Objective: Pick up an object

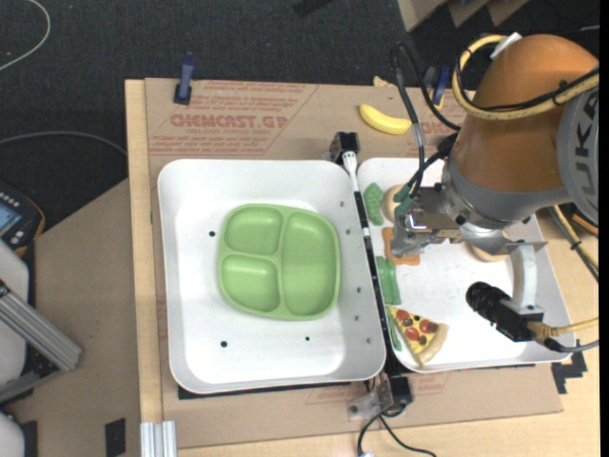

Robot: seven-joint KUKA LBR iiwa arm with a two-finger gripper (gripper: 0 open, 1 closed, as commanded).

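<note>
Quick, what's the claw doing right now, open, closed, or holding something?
Claw: cannot be told; it sits low over the right bin, near the green and orange toy pieces.

A divided plate [280, 260] lies in the middle of the left bin [186, 284]. In the right bin [481, 350], a toy pizza slice [420, 331] sits near the front corner, just beside the left bin. A banana [383, 119] lies behind both bins, on the bench [238, 122].
</note>
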